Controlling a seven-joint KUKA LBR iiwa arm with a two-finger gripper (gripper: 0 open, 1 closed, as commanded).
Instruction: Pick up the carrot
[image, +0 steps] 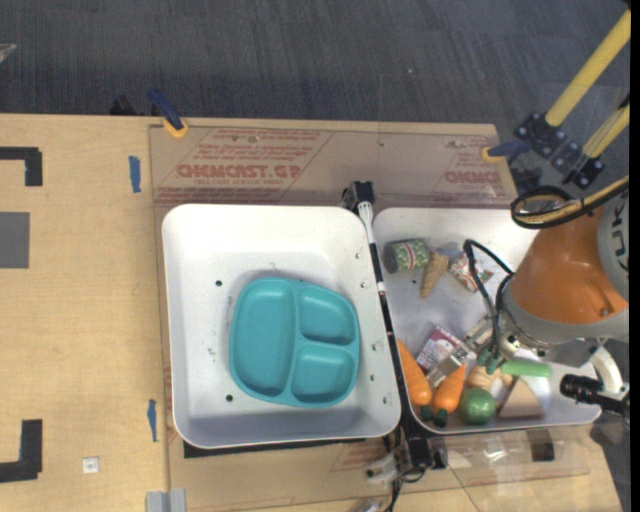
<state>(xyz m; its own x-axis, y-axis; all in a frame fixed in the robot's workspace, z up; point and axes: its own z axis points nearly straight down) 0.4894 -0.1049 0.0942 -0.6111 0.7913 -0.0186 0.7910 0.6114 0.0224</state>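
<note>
Camera view: both bins are seen from above.
Carrot (411, 372): laid along the right bin's (535, 222) left wall, near its front-left corner, untouched.
Second carrot (450, 388): propped beside it at the front edge.
Gripper (487, 347): lowered over the clutter; its state cannot be told.
Left bin (190, 300): a teal tray (294, 341) is held.

A dark grey carpet floor (300, 60) lies beyond the light wooden bench (70, 300).

Claw (487, 357) beside carrot (449, 389)
</note>
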